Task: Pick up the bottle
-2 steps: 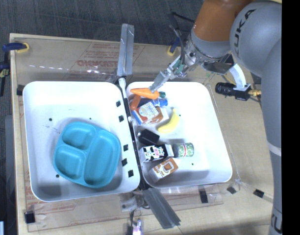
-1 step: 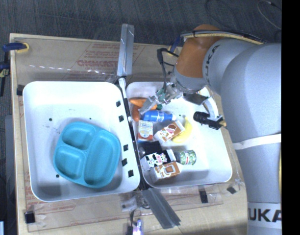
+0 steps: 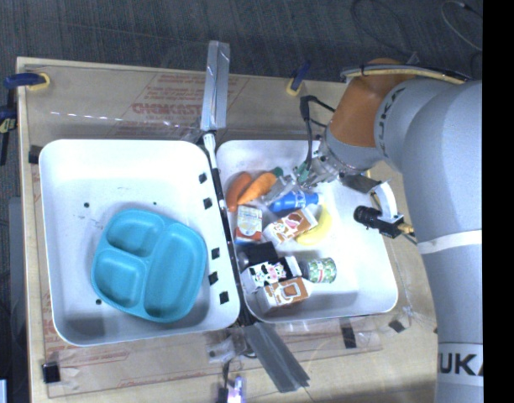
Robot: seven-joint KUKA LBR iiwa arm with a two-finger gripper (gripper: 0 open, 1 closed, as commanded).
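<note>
Bins, two, shallow and white, side by side on the surface [image 3: 114,99].

Left bin [image 3: 64,175]: one blue three-compartment tray [image 3: 149,263], lying flat toward the near side.

Right bin [image 3: 366,284]: a heap of small items along its left half. Blue bottle [image 3: 292,201] lying on its side near the far end of the heap, just right of the orange carrot-like toy [image 3: 250,186]. Yellow banana [image 3: 322,225] beside a small printed carton [image 3: 291,225]. Green can [image 3: 322,270] nearer, next to a brown carton [image 3: 284,291] and a black-and-white carton [image 3: 270,270].

Gripper [image 3: 312,173]: low over the far end of the right bin, just above the bottle; whether it is wide, narrow or holding cannot be told.
</note>
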